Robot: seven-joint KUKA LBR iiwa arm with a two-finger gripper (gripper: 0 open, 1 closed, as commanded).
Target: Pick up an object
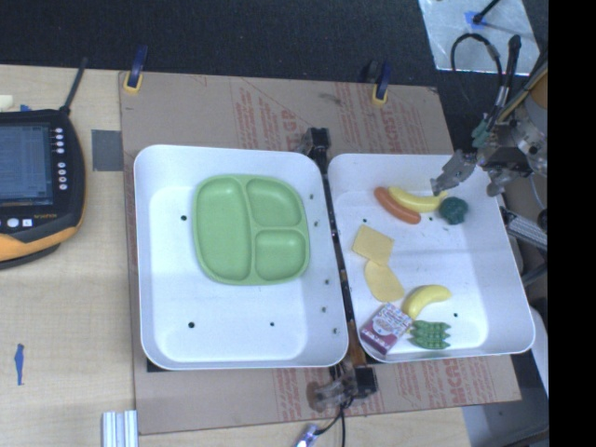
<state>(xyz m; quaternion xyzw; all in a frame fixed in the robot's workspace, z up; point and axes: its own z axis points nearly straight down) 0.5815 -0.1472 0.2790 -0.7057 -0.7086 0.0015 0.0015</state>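
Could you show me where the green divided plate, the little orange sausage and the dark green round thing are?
green divided plate (250, 228): camera view, on the ridge between its compartments.
orange sausage (398, 206): camera view, middle of its length.
dark green round thing (453, 210): camera view, its top centre.

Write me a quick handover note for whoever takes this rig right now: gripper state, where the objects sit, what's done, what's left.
Gripper: low over the far right corner of the right bin, beside the banana; nothing seen between its fingers, open or shut unclear.
Right bin: banana lying against a hot dog, dark green piece next to them, two yellow cheese slices mid-bin, a second banana, green pea pods and a small pink packet at the near edge.
Left bin: green divided plate.
Done: nothing lifted yet.
Left: grasp and raise one object.
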